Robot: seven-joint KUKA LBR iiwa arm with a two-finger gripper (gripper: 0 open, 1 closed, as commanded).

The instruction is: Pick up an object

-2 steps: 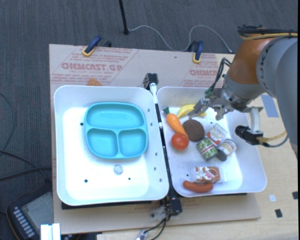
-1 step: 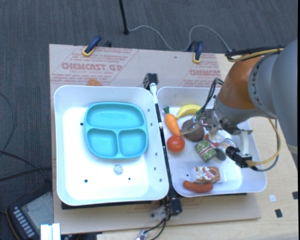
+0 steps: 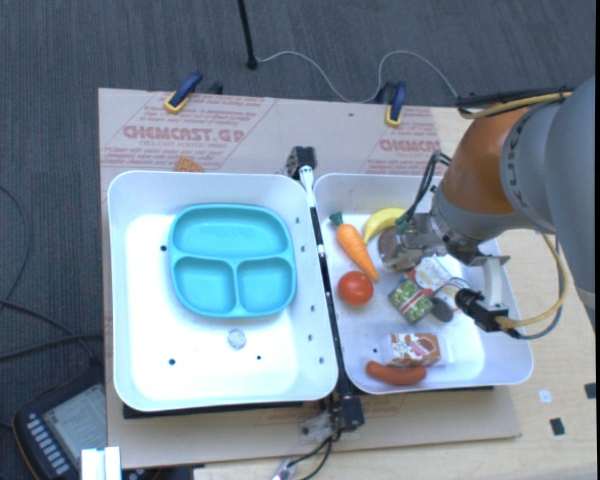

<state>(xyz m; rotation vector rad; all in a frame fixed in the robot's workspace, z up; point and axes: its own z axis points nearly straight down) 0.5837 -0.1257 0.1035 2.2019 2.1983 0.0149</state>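
The left bin (image 3: 130, 298) is holding a blue divided tray (image 3: 232, 261). The right bin (image 3: 500, 363) is holding a carrot (image 3: 357, 251), tomato (image 3: 355, 288), banana (image 3: 380, 221), sausage (image 3: 395, 373), and small packets. The gripper (image 3: 412, 251) is hovering beside the banana; its grasp is impossible to judge.

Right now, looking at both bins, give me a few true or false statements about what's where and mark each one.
1. The blue divided tray lies in the left bin. True.
2. The carrot lies inside the blue tray. False: it is in the right bin, near the tomato.
3. The sausage lies near the right bin's front edge. True.
4. The banana sits in the left bin. False: it is in the right bin, beside the carrot.
5. The gripper is over the right bin. True.
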